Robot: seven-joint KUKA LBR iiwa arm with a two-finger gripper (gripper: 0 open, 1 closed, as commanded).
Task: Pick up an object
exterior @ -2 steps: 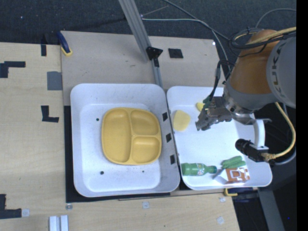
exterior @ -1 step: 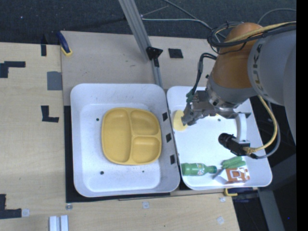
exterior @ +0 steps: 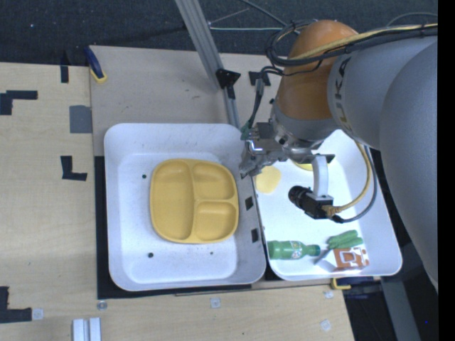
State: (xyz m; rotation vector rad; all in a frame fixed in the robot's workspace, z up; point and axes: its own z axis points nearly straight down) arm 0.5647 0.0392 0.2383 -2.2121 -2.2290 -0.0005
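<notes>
From above, the gripper (exterior: 257, 163) hangs over the right bin (exterior: 384, 251) at its left edge, just beside a pale yellow piece (exterior: 269, 182). I cannot tell the pincer's state. A green bottle (exterior: 293, 249) lies near, along the front wall; the yellow tray (exterior: 193, 201) sits in the left bin (exterior: 128, 190). I'd drop straight down, centred on the piece, clear of the wall.

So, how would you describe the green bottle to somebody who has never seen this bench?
Look at the right white bin, below the arm. Near its front edge a small green bottle lies on its side, with a white label in the middle. Its neighbour to the right is an orange and white packet; the bottle alone is green and slim.
</notes>
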